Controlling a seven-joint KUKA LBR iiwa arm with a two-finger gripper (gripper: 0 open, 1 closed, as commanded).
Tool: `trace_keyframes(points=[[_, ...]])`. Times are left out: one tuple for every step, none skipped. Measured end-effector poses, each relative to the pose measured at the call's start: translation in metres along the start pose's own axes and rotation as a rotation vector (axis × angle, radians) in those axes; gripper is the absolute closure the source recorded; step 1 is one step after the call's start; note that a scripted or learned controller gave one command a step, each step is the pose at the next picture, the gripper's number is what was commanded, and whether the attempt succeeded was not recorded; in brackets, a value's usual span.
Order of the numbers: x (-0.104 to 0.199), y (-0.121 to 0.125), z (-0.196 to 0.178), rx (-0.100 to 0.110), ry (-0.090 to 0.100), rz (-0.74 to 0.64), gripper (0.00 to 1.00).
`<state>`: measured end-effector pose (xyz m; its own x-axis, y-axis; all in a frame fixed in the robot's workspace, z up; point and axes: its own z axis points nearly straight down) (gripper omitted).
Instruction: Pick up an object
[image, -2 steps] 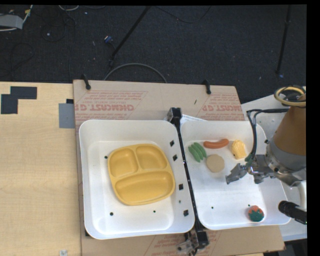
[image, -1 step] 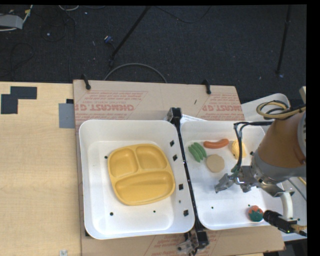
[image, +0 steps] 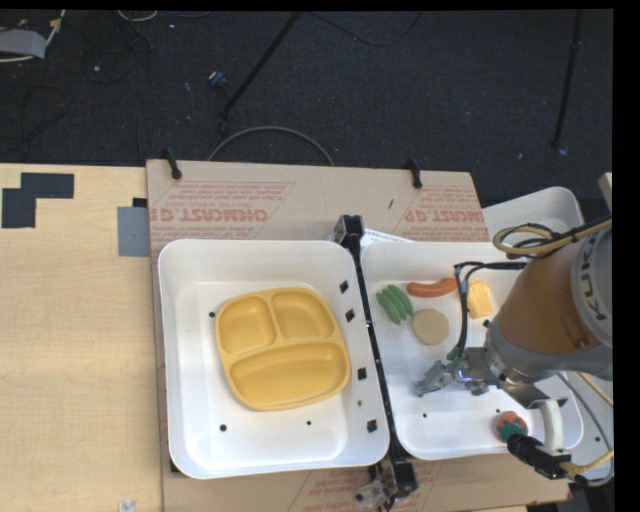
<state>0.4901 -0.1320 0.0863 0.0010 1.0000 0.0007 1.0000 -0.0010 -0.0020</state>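
- My gripper (image: 438, 380) hangs low over the right bin (image: 440, 440), its grey fingers apart and clamped on nothing.
- Just beyond my jaws lies a tan round disc (image: 431, 326), flat on the bin floor.
- Past it sit a green bean pod (image: 395, 303), an orange sausage (image: 431, 288) and a yellow corn piece (image: 480, 298).
- Across the divider, a yellow sectioned plate (image: 282, 346) fills the left bin (image: 190, 400).

the cardboard sheet (image: 240, 205) under the bins bears upside-down "chemcrst" print, twice.
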Motion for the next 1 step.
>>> trace_keyframes(points=[[-0.0006,0.0005,-0.0122,0.000,0.001,0.004,1.00]])
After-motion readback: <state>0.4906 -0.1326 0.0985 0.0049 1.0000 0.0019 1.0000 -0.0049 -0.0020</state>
